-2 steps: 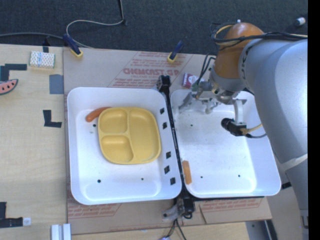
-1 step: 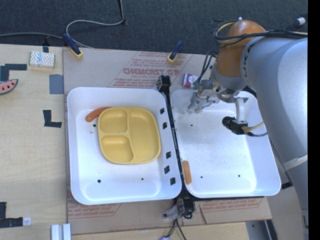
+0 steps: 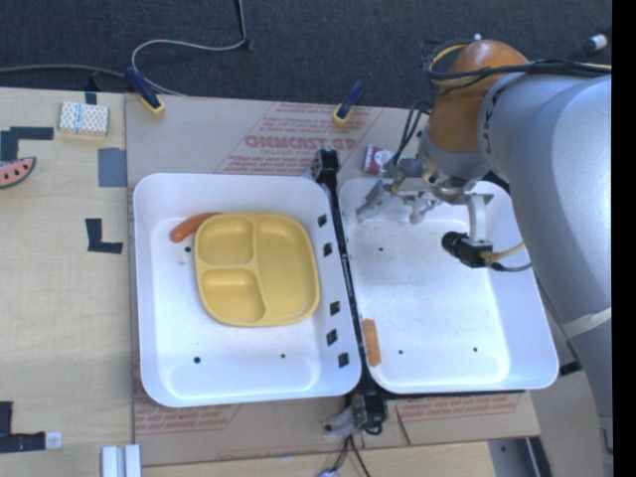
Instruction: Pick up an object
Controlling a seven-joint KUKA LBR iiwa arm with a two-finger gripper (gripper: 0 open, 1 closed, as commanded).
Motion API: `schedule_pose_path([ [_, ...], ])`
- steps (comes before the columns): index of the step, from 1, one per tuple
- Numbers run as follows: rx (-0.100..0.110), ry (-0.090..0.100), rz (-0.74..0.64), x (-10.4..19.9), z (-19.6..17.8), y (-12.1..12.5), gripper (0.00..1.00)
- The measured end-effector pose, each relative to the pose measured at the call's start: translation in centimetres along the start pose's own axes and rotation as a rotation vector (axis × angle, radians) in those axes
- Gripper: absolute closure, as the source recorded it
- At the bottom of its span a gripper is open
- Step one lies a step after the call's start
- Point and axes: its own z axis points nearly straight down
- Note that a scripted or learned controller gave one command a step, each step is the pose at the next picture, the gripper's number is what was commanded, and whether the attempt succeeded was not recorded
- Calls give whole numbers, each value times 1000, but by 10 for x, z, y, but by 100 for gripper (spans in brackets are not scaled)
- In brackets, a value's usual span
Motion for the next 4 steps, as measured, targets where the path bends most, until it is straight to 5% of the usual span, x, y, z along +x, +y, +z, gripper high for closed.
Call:
schedule_pose_path([
  [1, -1, -5, 2, -4, 28, -6, 0],
  [2, -3, -5, 1, -3, 17, -5, 100],
  [3, -3, -5, 1, -3, 17, -5, 0],
  [4, -2, -3, 1, -2, 8, -5, 100],
])
